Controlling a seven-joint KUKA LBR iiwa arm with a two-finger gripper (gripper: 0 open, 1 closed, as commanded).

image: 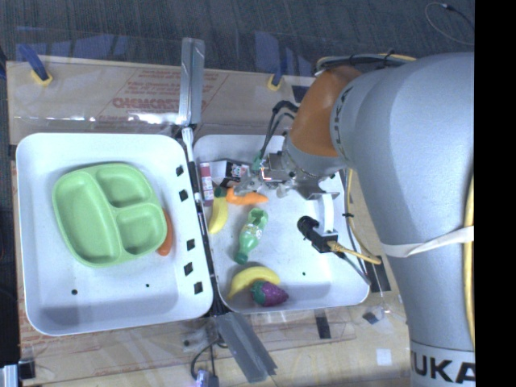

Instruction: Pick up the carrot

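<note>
Gripper is hovering just beside the carrot in the right bin; its grip state cannot be told.

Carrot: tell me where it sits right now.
In the camera view, the carrot lies in the right bin, near its upper left, just below the gripper, with the yellow banana to its lower left and the green bottle beneath it.

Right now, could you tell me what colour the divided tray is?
Light green tray, seen in the camera view.
</note>
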